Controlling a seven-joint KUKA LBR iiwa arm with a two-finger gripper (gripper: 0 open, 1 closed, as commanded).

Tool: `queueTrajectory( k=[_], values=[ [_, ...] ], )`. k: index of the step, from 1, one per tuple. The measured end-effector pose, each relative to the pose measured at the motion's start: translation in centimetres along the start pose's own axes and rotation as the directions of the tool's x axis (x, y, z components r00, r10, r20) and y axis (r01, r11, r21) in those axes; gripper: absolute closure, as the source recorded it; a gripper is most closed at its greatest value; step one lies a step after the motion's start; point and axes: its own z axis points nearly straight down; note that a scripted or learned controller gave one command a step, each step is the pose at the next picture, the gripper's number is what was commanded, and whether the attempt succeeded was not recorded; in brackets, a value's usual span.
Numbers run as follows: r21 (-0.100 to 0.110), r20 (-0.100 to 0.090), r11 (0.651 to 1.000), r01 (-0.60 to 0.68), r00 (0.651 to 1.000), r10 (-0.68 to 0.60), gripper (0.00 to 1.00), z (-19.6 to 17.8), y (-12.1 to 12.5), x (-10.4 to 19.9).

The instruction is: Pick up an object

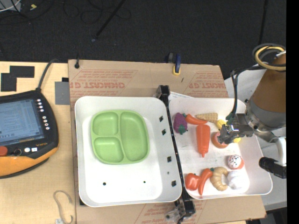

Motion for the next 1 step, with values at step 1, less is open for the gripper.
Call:
queueTrajectory(
  k=[1],
  values=[
    [0.004,-0.001,1.000,0.002,1.000,-0.002,1.00,0.65,0.68,4.53]
  ],
)
